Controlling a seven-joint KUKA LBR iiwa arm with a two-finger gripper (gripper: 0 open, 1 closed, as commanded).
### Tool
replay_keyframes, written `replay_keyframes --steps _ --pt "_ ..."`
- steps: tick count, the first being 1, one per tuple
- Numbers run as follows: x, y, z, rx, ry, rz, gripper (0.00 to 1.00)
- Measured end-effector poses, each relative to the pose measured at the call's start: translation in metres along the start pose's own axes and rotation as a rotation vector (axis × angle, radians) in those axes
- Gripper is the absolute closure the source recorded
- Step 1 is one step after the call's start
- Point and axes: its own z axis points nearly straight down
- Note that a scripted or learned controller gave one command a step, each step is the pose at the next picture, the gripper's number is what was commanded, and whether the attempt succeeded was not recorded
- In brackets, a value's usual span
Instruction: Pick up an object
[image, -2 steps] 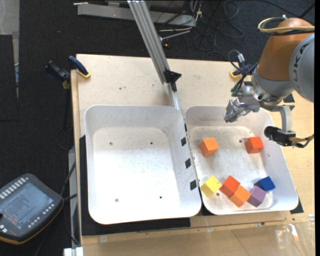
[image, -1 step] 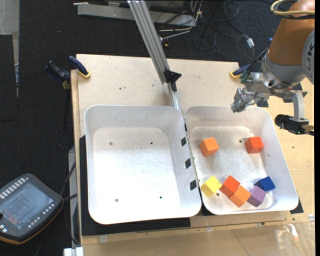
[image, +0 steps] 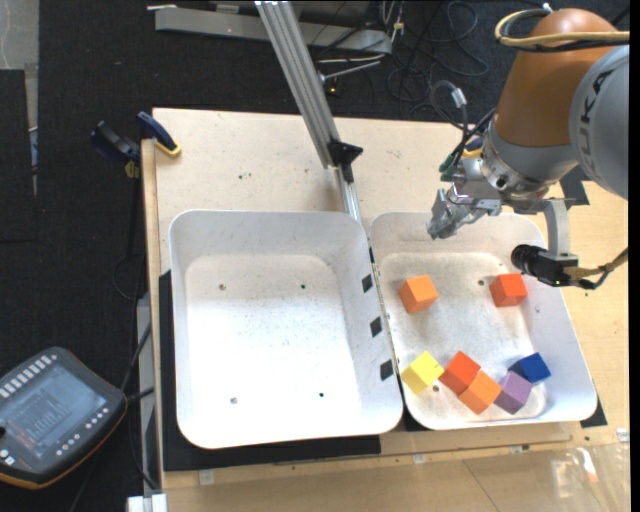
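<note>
1. Gripper (image: 441, 228) hangs over the 12 o'clock rim of the right bin (image: 572, 345). Fingers taper to one point from this angle, so I can't tell if they're spread or pressed together. Nothing visible between them.
2. Nearest candidate: orange cube (image: 419, 292), alone, at about 7 o'clock from the gripper, free on all sides.
3. Red-orange cube (image: 509, 289) sits at the bin's 2 o'clock, also isolated, close to the right wall.
4. Cluster at the bin's 6 o'clock: yellow cube (image: 422, 372), red cube (image: 461, 369), orange block (image: 481, 391), purple cube (image: 514, 391), blue cube (image: 531, 367). They're touching or nearly so, leaving poor finger clearance.
5. Handling, judged: small, light, rigid blocks, likely foam or wood, not fragile. Flat faces suit a parallel pinch.
6. Recommend the lone orange cube: top-down, fingers on two opposite side faces, squared to its slight rotation.
</note>
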Motion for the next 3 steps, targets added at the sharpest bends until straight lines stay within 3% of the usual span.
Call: replay_keyframes --steps 3 --pt "0.13 -0.072 0.022 0.002 -0.001 0.001 1.0"
